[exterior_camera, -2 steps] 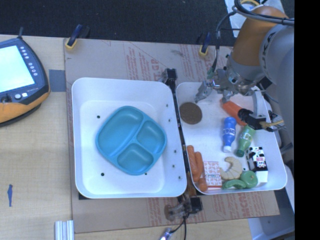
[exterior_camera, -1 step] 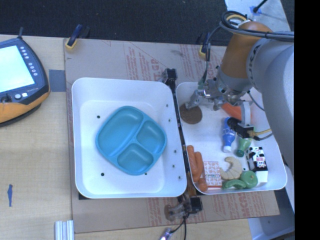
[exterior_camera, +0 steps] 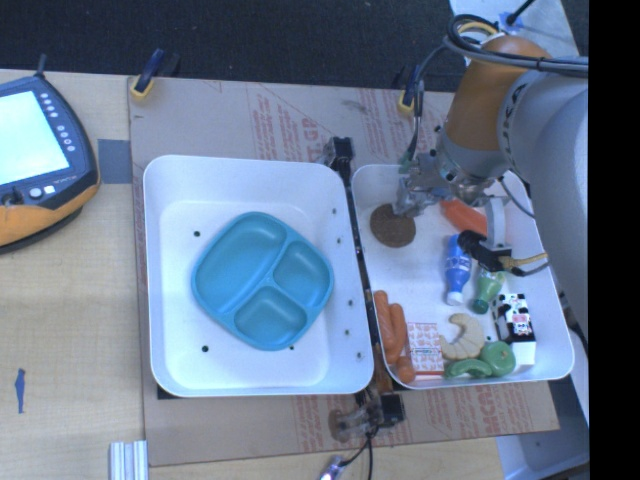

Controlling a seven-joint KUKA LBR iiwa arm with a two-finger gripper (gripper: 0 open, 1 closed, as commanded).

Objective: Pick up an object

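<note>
The gripper (exterior_camera: 412, 200) hangs low in the right bin (exterior_camera: 555, 360), its tip just at one o'clock of the brown disc (exterior_camera: 393, 227); whether it is apart or together I cannot tell. Nothing looks lifted yet, so the grasp and raise remain.

glossy blue plastic plate (exterior_camera: 262, 280) in smooth white plastic bin (exterior_camera: 160, 268), matt brown cardboard (exterior_camera: 240, 108) beneath

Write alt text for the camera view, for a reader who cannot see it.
A grey robot arm with an orange band lowers its hand into the right bin, just above a brown disc among small toys, including a blue bottle and hot dogs. The left bin holds a blue divided plate. A tablet lies at far left.
</note>
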